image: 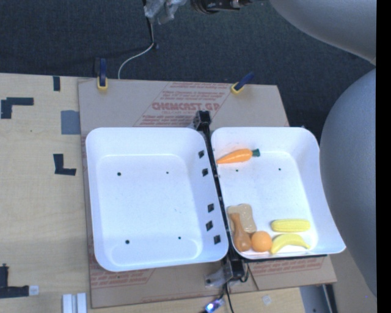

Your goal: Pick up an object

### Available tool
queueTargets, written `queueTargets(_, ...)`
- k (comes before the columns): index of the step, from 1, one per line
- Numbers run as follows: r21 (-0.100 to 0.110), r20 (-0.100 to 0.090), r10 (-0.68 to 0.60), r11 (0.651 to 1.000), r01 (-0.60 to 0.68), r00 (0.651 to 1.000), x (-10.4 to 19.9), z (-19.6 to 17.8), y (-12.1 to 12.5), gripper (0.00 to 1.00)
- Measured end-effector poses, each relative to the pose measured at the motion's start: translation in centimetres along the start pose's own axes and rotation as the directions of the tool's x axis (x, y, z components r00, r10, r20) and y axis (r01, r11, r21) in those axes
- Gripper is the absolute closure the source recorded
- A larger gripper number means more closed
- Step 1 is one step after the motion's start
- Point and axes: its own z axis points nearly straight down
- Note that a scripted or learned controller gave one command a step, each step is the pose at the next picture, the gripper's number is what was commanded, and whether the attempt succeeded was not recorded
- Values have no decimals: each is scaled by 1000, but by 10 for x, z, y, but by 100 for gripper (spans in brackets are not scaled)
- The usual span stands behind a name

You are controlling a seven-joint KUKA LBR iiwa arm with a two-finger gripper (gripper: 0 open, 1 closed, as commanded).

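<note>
An orange carrot (234, 156) with a green tip lies in the right bin (305, 143), at its upper left beside the divider. The gripper (160, 9) sits at the frame's top edge, its state impossible to tell.

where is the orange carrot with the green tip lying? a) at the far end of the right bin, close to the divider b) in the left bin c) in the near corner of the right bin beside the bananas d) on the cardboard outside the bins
a: the orange carrot with the green tip lies alone at the far end of the right white bin, close to the divider, apart from the yellow bananas in the near corner.
</note>
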Motion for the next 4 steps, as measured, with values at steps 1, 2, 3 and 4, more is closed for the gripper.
queueTargets(1, -6, 0, 0, 1000, 0, 1000, 1, -10, 0, 100)
queueTargets(2, -14, -2, 2, 1000, -2, 1000, 3, -19, 1, 100)
queueTargets(3, -26, -4, 3, 1000, -3, 1000, 4, -29, 1, 100)
queueTargets(4, -40, -7, 4, 999, -4, 1000, 5, -39, 3, 100)
